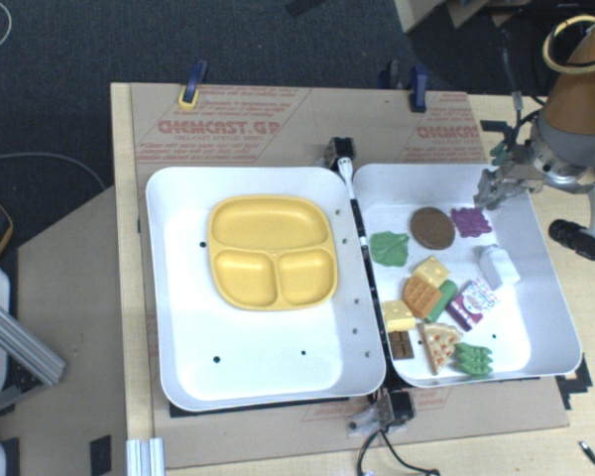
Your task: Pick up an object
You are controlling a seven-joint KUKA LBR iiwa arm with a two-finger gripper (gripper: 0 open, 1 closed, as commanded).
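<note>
We judge that the task is in its approach step: the gripper [498,181] hangs over the far edge of the right shallow white bin [535,305], just beside the small purple toy piece [470,221], and we cannot tell how it is set. The next move calls for lowering over one object, perhaps the round brown disc [432,227]. The left white bin [178,315] carries a yellow three-compartment plastic tray [272,250], while the right one has a crowded heap of toy food [438,310]

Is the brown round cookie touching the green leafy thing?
Apart. The camera view shows a strip of white bin floor between the brown cookie and the green leafy piece.
</note>
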